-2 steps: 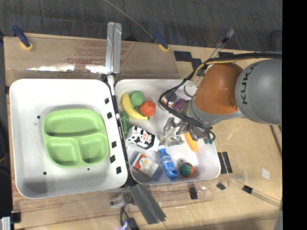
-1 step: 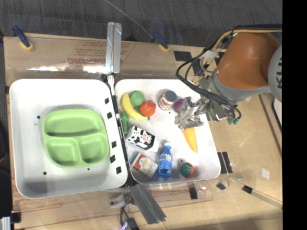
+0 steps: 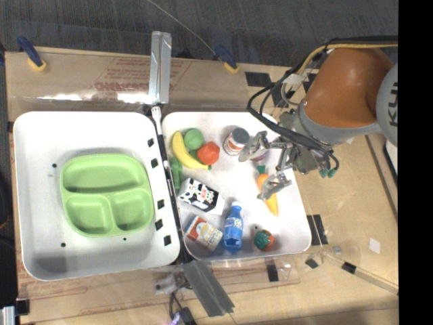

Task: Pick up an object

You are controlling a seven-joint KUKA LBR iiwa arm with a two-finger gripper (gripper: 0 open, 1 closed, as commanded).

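Grey metal and an orange band mark the arm, which reaches in from the right and hides part of the right bin's far corner and rim. Its gripper hangs low over that bin with the two fingers spread apart; a carrot lies just under the nearer finger, but whether it is touched is hard to make out, and nothing sits clearly between them. A small can stands just beside the farther finger, its label too blurred to read. Also in this bin are a banana, a green ball, a tomato, a black-and-white patterned card, a blue bottle, a small carton with illegible print, and a round red-and-green piece. The left bin holds a green divided tray. Both bins rest on a brown cardboard-covered bench with faint red printing I cannot read; blue clamps grip its far edge, and dark carpet lies beyond.
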